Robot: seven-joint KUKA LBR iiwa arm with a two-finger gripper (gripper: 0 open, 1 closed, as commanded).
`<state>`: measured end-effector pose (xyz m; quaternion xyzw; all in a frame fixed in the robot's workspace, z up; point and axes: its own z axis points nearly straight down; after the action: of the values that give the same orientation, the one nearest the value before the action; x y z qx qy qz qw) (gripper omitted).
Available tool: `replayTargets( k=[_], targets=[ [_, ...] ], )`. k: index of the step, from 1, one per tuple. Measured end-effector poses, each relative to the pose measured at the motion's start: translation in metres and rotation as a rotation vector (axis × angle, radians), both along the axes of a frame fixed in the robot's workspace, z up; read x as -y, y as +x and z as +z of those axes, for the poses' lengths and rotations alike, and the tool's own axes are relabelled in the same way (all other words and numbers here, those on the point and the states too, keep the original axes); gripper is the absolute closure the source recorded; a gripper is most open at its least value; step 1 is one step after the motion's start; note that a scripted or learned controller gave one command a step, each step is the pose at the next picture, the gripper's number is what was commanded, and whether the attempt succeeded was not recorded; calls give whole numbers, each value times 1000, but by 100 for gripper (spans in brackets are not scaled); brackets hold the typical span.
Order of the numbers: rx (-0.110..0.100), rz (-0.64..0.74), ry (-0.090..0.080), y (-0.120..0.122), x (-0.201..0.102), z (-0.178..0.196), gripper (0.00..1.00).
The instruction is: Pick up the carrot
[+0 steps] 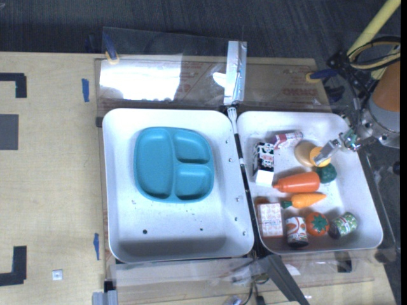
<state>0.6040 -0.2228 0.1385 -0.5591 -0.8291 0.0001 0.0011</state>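
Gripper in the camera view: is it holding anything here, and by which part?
Nothing is seen held. The tool hovers over the right bin, beside a yellow piece; the carrot lies apart below it.

Two smooth white plastic bins [121, 234] sit on a pale, matt wooden bench [44, 189]. A glossy blue plastic tray [173, 164] lies in the left one. The carrot [308, 200] looks like shiny orange plastic. The gripper [331, 150] is bare metal.

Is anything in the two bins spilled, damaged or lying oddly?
Nothing stands out. The blue divided plate lies flat in the left bin. The toy foods, the carrot among them, lie loosely jumbled in the right bin, all inside its walls, with no spill or damage to see.
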Motion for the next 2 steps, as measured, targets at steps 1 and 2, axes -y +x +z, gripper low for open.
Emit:
replayTargets(
  k=[1,2],
  targets=[
    [6,-1,-1,11,-18,-52,0],
    [11,-2,-3,12,-17,-40,100]
  ],
)
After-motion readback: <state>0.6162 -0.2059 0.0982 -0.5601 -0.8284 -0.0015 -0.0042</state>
